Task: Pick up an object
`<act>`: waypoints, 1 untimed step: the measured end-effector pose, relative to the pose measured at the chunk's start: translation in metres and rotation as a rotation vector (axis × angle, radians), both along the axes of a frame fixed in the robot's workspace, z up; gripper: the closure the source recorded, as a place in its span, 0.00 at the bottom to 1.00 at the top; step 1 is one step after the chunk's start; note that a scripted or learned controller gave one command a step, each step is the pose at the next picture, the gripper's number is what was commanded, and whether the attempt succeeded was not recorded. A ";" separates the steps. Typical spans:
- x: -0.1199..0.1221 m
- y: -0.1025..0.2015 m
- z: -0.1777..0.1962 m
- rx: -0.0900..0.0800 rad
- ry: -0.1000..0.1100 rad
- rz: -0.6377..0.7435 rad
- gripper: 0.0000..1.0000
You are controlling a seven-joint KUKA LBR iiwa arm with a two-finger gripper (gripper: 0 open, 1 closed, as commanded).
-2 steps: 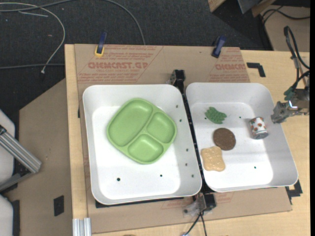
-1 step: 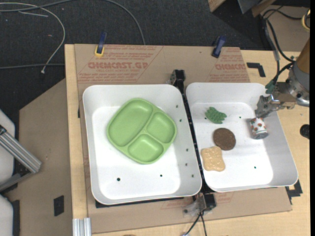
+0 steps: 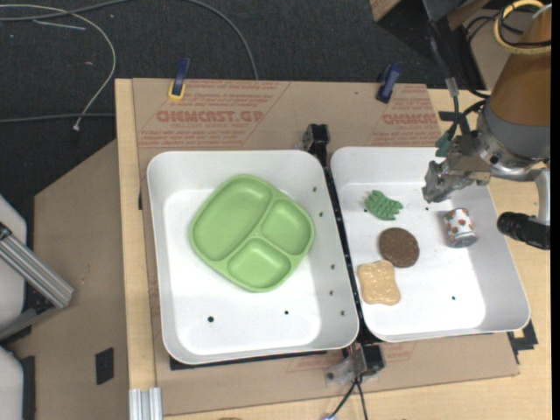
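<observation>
Gripper [image 3: 437,188] hangs over the right bin [image 3: 490,313]; its grip state cannot be told. Four objects lie there: one green leafy piece [image 3: 382,205], one brown round patty [image 3: 399,246], one tan cracker [image 3: 379,283], one small can [image 3: 458,227]. One green divided plate [image 3: 252,232] sits in the left bin [image 3: 175,313].

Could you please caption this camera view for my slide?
Pincer above right bin holding four small items; green divided plate in left bin.

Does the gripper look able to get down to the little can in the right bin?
Probably yes. The gripper hangs just beside the small can, with bare bin floor around it and nothing over it.
</observation>
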State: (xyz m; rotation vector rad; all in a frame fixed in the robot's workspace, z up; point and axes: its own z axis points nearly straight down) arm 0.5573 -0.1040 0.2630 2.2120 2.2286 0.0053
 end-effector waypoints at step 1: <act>0.014 0.057 0.003 0.001 0.001 0.000 1.00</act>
